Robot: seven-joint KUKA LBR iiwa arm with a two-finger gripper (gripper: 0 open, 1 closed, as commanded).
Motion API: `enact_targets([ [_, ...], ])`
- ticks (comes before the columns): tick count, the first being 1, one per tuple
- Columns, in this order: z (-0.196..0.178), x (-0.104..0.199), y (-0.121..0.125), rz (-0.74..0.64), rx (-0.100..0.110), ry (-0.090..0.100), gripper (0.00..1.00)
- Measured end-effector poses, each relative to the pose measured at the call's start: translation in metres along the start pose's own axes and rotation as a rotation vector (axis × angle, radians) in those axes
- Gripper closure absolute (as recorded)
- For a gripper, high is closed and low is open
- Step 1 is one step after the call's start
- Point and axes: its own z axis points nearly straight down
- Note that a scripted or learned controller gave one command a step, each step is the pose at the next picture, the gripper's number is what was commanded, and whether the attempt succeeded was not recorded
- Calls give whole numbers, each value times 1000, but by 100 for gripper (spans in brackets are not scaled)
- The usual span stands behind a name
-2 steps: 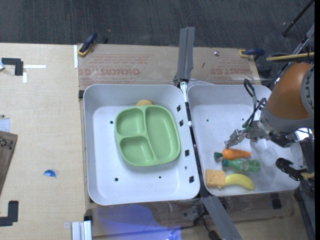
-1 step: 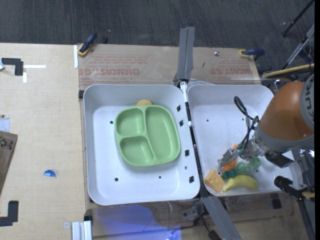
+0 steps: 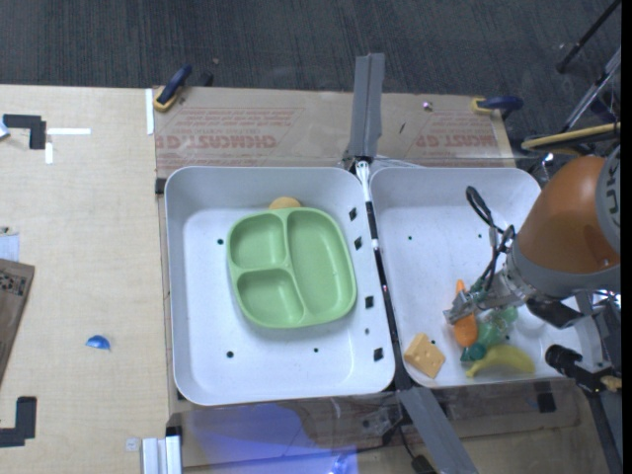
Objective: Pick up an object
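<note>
The orange object (image 3: pixel 466 330), carrot-like in shape, lies in the right bin (image 3: pixel 425 215) near its front right corner, directly under the tip of the gripper (image 3: pixel 472 309); a thin orange piece rises from it toward the fingers. Whether the jaws are apart, together or closed on anything cannot be told, since the fingertips merge with a tangle of small items at that spot. Touching the gripper tip on its right is a pale green translucent object (image 3: pixel 497 319), its outline unclear. Just in front of the jaws and slightly to their right lies a yellow banana (image 3: pixel 504 361), resting against the green item and the orange object. In front of the jaws and to their left, apart from the cluster, sits a tan wedge with holes, resembling a piece of cheese (image 3: pixel 426 355), close to the bin's front wall. Behind the jaws, a black cable (image 3: pixel 484 215) loops over the bin floor up toward the wrist. The arm (image 3: pixel 573 220), with its orange band, enters from the right and covers the bin's right wall. Well to the left of the jaws, past the divide between the bins, the left bin (image 3: pixel 197 284) holds a green three-compartment plate (image 3: pixel 292 266), tilted slightly in plan, with a small yellow-orange object (image 3: pixel 284 203) showing at its far edge.
</note>
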Motion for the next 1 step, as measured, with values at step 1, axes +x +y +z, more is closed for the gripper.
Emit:
enact_targets([
  [1, -91, 70, 44, 117, 0, -2, 100],
])
